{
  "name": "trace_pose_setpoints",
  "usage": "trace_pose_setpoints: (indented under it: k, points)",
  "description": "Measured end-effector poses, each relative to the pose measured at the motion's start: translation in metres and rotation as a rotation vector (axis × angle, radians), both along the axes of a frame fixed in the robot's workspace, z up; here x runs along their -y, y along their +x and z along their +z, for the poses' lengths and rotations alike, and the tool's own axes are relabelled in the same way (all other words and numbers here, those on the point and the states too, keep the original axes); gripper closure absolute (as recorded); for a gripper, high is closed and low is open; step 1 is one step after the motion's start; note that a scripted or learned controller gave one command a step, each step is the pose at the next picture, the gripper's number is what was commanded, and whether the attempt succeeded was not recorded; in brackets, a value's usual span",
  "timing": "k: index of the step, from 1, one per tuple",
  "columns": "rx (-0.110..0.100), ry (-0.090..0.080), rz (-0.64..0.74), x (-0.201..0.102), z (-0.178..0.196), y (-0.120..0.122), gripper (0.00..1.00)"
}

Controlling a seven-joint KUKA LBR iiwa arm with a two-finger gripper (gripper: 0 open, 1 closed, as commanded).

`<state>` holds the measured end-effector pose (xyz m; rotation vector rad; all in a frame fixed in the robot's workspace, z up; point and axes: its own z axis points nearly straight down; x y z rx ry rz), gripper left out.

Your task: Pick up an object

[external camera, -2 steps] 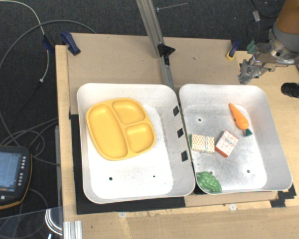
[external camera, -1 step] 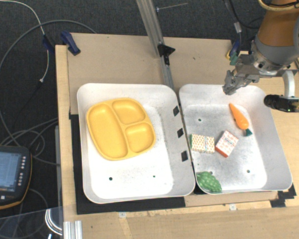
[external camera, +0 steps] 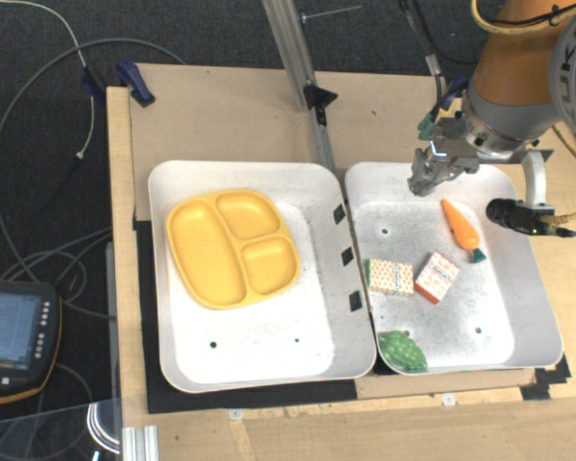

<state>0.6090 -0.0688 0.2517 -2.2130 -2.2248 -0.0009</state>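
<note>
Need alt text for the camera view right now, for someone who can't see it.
The gripper hangs over the right bin's far edge, near a carrot; two small boxes and a green item lie nearer. The left bin holds a yellow tray.

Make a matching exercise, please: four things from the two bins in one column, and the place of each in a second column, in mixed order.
Things:
1. yellow divided plate
2. toy carrot
3. green leafy toy
4. gripper

Places:
A. at the near edge of the right bin
B. in the left bin
C. over the far edge of the right bin
D. in the right bin, towards its far right side

Pairs: 1-B, 2-D, 3-A, 4-C
</note>
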Motion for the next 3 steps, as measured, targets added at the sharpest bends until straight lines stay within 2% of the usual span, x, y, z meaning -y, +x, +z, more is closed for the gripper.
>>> trace_pose_setpoints:
  k: [1,2,3]
  points:
    - [-0.001,0.000,0.000,-0.045,0.006,-0.023,1.00]
    - [-0.003,0.000,0.000,-0.089,-0.012,-0.046,1.00]
    - [-0.002,0.000,0.001,-0.129,-0.006,-0.073,1.00]
